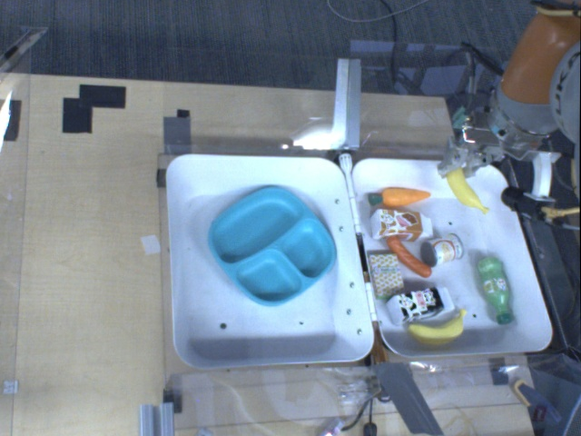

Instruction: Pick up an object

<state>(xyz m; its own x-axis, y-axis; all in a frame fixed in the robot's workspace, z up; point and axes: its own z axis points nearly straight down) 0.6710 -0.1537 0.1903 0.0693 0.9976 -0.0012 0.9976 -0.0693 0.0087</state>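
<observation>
My claw (457,163) at far corner of right white shallow plastic bin (531,280), tips touching top end of small yellow plastic banana (465,189); grip state: cannot tell. Step: pickup attempt on banana. Next: confirm hold, lift straight up.

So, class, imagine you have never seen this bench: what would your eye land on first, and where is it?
First comes the big blue divided plate, lying alone in the left bin. Next, the right bin with its jumble of small items: a carrot at the top, a green bottle on the right, a banana at the front. Then the gripper over its far corner, with a second banana just below it.
</observation>
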